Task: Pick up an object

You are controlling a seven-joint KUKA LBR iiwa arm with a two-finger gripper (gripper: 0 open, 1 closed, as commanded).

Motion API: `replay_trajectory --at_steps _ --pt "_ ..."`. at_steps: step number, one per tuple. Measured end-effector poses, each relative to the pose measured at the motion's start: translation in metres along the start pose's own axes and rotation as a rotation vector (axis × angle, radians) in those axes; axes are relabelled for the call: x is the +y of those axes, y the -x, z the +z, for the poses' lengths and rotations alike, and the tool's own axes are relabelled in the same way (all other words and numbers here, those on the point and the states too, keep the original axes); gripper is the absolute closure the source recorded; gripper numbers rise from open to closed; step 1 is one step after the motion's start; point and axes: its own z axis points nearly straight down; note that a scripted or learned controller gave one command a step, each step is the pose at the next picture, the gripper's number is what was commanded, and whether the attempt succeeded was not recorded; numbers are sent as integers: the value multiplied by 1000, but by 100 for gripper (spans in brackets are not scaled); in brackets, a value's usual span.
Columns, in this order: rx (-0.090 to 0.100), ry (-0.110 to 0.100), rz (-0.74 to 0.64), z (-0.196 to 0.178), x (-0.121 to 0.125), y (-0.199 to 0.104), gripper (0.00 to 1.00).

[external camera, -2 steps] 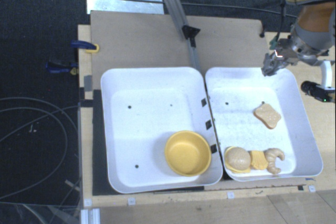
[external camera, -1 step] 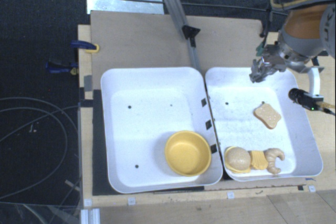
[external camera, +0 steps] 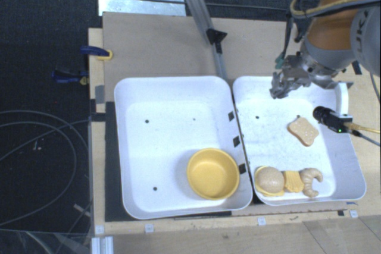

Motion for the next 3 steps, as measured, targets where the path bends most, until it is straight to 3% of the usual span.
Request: replay_trajectory --at_steps 2,3 --pt "1 -1 -2 7 -36 -119 100" --pt "0 -1 -1 -2 -59 -164 100"
